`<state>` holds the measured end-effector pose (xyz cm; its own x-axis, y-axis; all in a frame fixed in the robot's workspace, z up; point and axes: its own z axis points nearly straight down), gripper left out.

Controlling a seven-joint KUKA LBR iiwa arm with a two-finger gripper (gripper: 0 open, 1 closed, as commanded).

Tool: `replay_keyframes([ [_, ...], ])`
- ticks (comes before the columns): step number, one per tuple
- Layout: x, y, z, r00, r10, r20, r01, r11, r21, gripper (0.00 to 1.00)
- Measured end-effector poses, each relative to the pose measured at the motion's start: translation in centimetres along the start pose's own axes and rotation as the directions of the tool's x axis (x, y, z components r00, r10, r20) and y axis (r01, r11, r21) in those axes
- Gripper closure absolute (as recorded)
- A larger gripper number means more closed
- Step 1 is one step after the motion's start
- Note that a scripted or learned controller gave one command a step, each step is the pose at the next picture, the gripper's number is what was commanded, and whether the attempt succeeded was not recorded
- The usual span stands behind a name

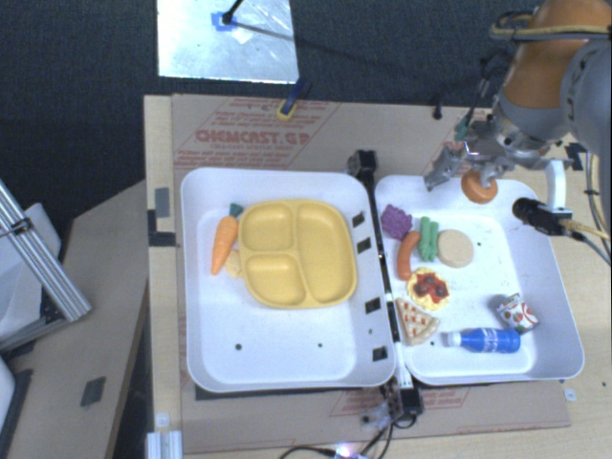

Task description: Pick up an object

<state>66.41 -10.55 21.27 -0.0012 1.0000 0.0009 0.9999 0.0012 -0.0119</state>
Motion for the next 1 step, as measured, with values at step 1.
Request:
replay_keyframes([
  [1, 0.01, 0.24, -0.88, 1.000, -0.002, 0.001, 0.002, 1.000, -0.013, 0.00],
])
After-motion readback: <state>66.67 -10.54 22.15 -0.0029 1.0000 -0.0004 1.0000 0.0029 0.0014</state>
